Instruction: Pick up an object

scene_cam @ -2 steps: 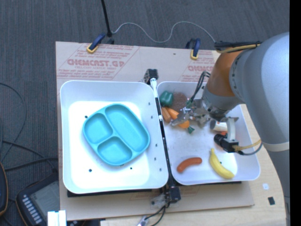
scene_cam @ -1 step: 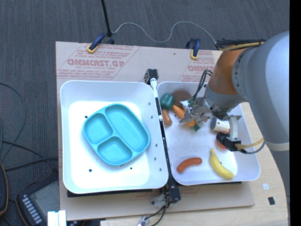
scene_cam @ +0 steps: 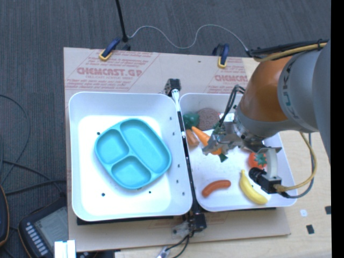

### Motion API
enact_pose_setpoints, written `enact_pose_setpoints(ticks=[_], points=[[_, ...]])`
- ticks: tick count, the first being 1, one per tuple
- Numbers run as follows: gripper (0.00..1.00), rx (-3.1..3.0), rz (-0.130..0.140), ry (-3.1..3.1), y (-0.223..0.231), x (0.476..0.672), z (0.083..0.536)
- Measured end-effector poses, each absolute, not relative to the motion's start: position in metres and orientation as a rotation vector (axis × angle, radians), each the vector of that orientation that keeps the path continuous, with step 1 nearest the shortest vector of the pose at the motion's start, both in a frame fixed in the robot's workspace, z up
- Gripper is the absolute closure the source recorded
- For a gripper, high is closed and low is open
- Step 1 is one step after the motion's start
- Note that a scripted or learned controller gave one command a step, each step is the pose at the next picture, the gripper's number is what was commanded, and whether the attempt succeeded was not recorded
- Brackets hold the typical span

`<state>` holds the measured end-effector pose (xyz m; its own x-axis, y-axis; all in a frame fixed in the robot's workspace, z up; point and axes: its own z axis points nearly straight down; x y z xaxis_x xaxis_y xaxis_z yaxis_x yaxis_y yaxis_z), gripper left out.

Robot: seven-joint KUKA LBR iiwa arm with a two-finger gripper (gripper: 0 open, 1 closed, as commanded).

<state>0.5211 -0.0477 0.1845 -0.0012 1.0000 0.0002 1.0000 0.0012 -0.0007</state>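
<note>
Gripper [scene_cam: 217, 147]: we place it right of frame centre, low over the carrot [scene_cam: 201, 136]; finger state we cannot tell.
Progress: we judge nothing lifted; pick outstanding.

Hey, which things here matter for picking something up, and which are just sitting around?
For the job:
- claw, low in the right bin
- carrot
- sausage
- banana
- brownish lump
- red piece

Just lying about:
- blue divided plate in the left bin
- clamps
- cable
</note>
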Motion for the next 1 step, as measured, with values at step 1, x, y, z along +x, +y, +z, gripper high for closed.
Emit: enact_pose_setpoints(ticks=[1], points=[[1.0,-2.219,0.003,-2.221,-0.0479,0.5209,0.1934]])
